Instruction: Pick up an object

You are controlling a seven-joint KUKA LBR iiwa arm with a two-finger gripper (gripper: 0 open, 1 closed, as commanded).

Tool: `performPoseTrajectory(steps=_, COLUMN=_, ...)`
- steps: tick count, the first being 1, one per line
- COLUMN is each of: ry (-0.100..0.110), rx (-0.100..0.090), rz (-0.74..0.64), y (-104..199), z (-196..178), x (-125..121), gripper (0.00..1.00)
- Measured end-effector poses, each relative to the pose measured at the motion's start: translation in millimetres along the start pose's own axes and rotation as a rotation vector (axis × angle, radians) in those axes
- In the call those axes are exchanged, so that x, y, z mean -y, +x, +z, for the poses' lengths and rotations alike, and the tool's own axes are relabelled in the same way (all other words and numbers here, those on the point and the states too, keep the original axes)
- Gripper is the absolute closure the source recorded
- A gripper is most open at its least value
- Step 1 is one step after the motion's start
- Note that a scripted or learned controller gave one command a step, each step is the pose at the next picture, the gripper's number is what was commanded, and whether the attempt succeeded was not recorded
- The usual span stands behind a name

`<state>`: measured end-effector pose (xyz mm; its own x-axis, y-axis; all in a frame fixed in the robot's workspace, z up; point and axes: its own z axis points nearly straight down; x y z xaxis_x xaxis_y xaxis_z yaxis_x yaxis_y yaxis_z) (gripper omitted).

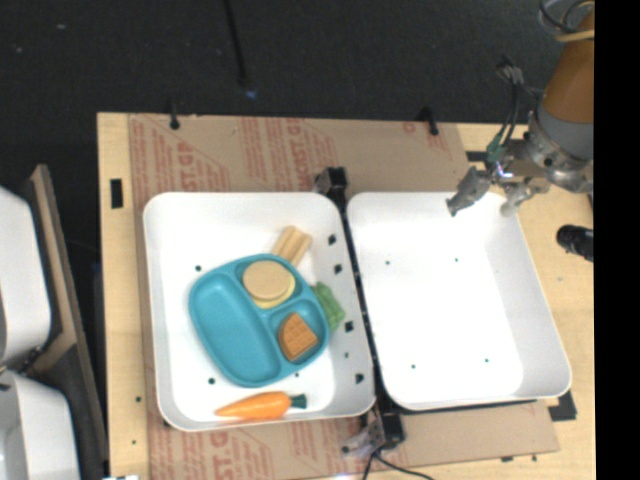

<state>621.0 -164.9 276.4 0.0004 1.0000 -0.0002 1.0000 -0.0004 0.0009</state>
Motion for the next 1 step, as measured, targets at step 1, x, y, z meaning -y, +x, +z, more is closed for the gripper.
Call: performPoseTrajectory(steps=1, ry=0.006, rx=0.000, rz=0.002, y=-26.2, z=59.5, x=-23.6, gripper=0.00)
